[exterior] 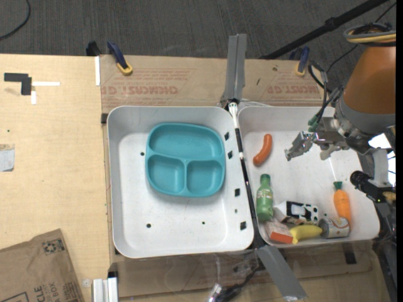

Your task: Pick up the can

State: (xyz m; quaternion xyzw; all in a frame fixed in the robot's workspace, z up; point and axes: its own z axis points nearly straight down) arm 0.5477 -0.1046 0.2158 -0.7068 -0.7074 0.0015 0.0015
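Teal tray (186, 160) in left bin (119, 187), can (337, 228) in right bin (371, 234), tool (301, 146) above

The light is bright and even. The white right bin (365, 134) shines most just behind the gripper (301, 147), and some of its floor looks washed out there. A soft grey shadow lies under the gripper. Far to the gripper's left, the left bin (126, 187) has a faint shadow along its inner wall. The small things below the gripper look a little fuzzy. The dark floor above looks grainy.
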